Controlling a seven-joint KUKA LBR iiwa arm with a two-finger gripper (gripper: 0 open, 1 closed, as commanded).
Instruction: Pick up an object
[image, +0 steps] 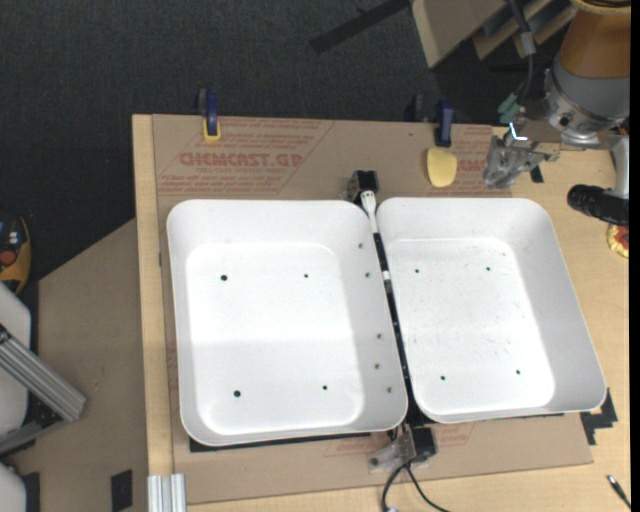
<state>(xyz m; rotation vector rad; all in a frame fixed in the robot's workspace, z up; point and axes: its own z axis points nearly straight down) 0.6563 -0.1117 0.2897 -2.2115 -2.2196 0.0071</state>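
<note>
Two white bins, left (270, 320) and right (480, 310), sit side by side on your counter (250, 150). Your pincer (505, 165) hovers beyond the right bin, near a yellow object (441, 167) lying on the counter; I cannot tell its grip state.

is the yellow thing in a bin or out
Out. The yellow thing lies on the board behind the right bin, beyond its far rim.

Arm (590, 70) cut off top right – pincer (503, 165) fingers unclear
</note>
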